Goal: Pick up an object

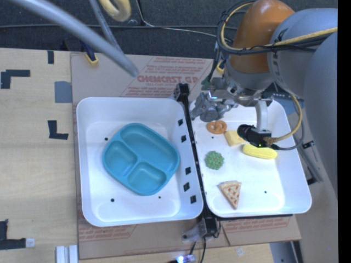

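- Gripper: at the right bin's 11 o'clock corner, just above the pretzel (grip state cannot be told).
- Broccoli, pizza slice, corn: loose in that bin.
- Blue tray: left bin.

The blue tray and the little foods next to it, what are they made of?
Blue tray: looks like moulded plastic, smooth with a soft sheen. Pizza slice, broccoli and corn cob: probably plastic or rubber toys, judging by flat, even colours; hard to be sure.
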Robot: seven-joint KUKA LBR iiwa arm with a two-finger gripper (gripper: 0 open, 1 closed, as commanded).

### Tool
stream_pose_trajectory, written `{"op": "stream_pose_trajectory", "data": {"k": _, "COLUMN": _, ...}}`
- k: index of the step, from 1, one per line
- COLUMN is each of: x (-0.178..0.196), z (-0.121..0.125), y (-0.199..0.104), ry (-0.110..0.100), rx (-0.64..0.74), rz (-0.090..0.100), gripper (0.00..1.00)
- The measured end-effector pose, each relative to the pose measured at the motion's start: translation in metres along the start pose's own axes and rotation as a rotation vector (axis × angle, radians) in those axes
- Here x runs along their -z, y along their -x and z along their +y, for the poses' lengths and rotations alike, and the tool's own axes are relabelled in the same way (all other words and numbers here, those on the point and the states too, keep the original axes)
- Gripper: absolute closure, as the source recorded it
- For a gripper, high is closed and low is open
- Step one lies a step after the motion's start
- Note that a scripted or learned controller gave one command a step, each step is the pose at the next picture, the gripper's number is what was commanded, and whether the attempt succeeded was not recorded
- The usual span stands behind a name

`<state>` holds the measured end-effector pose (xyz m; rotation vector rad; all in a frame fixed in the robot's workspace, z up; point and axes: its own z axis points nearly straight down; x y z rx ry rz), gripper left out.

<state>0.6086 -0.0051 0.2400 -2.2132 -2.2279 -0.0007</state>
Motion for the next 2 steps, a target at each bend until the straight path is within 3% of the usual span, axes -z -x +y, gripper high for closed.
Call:
{"op": "stream_pose_trajectory", "data": {"k": 1, "x": 0.005, "z": -0.003, "y": -0.054, "ry": -0.001, "rx": 0.001, "rz": 0.000, "gripper": 1.00}}
{"op": "stream_pose_trajectory", "data": {"k": 2, "x": -0.014, "z": -0.009, "y": -0.104, "ry": -0.003, "rx": -0.001, "rz": -0.001, "gripper": 1.00}}
